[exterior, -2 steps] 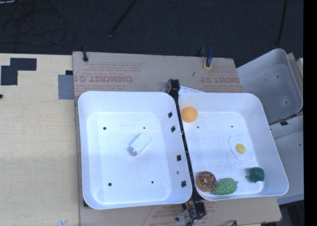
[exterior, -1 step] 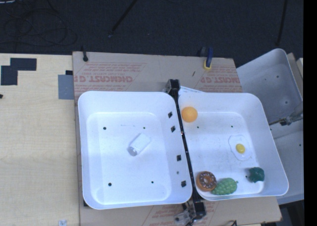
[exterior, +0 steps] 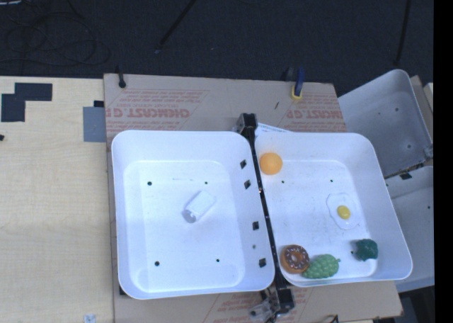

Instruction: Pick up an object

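The left bin (exterior: pixel 127 173) holds a small white cylinder (exterior: pixel 198 206) lying on its side near the middle. In the right bin (exterior: pixel 375 166) an orange ball (exterior: pixel 270 163) rests near the far left corner. A fried-egg toy (exterior: pixel 342 212) lies toward the right side. Along the near edge sit a chocolate donut (exterior: pixel 294 258), a bunch of green grapes (exterior: pixel 321 266) touching it, and a dark green broccoli piece (exterior: pixel 366 249).
The two bins stand side by side on a cardboard sheet (exterior: pixel 212 105) on the wooden bench. A black divider with clips (exterior: pixel 256 201) runs between them. A blue and yellow clamp (exterior: pixel 298 84) grips the cardboard's far edge. A grey metal panel (exterior: pixel 396 116) stands at the right.
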